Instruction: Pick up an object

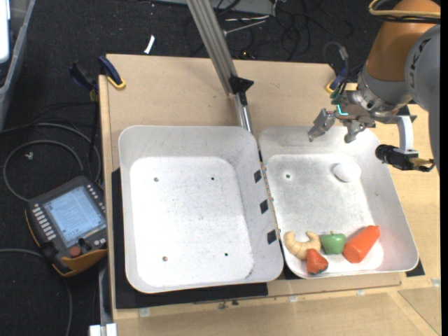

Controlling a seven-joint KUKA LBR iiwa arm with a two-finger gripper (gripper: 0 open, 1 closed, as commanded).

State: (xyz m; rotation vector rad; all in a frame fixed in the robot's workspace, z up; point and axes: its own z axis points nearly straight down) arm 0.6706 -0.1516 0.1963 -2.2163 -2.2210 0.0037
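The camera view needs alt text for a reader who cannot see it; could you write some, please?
The gripper hangs open above the right bin's far edge, holding nothing. Toy foods cluster along that bin's near wall, a small white object sits farther back.

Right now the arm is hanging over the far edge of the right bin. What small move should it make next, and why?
Probably ease toward the near side and down over the white object. The gripper hovers above the right bin's far rim with nothing between its spread jaws, and that pale lump lies closest, alone on the floor. The carrot, green pepper and others crowd the near corner.
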